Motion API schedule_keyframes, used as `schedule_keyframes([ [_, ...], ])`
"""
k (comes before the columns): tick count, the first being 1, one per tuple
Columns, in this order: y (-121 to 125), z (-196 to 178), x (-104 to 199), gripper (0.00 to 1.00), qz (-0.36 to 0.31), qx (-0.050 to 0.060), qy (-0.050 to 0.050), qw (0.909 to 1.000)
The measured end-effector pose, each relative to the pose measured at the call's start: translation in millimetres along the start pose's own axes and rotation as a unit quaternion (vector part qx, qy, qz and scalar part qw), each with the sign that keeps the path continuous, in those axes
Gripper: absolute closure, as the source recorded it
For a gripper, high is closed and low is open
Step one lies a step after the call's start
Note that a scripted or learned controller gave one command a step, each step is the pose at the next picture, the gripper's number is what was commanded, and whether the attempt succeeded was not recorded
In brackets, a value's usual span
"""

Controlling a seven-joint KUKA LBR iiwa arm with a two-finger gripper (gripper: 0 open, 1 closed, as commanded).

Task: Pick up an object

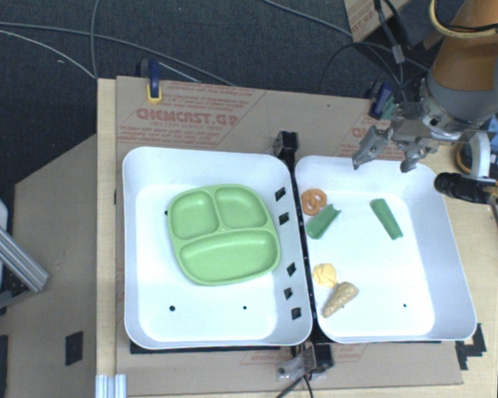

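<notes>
Gripper above right bin's far rim, jaws spread wide and holding nothing, green block, pretzel, green wedge, yellow piece, cone lying inside, green divided plate in left bin

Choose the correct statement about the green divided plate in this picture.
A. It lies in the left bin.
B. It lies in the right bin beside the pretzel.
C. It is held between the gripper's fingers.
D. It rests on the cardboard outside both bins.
A: the green divided plate lies flat on the floor of the left bin, while the gripper hovers over the far edge of the right bin.
</notes>
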State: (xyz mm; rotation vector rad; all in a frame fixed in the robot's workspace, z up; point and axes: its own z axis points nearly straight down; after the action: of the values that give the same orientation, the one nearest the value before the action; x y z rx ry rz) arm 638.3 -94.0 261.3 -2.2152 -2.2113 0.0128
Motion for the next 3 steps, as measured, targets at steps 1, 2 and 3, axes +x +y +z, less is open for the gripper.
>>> schedule_keyframes([
  [1, 2, -8, 0, 0.00, -0.001, -0.007, -0.001, 1.0000],
  [2, 1, 34, 1, 0.00, -0.001, -0.004, -0.001, 1.0000],
  [3, -2, 76, 2, 0.00, -0.001, -0.004, -0.001, 1.0000],
])
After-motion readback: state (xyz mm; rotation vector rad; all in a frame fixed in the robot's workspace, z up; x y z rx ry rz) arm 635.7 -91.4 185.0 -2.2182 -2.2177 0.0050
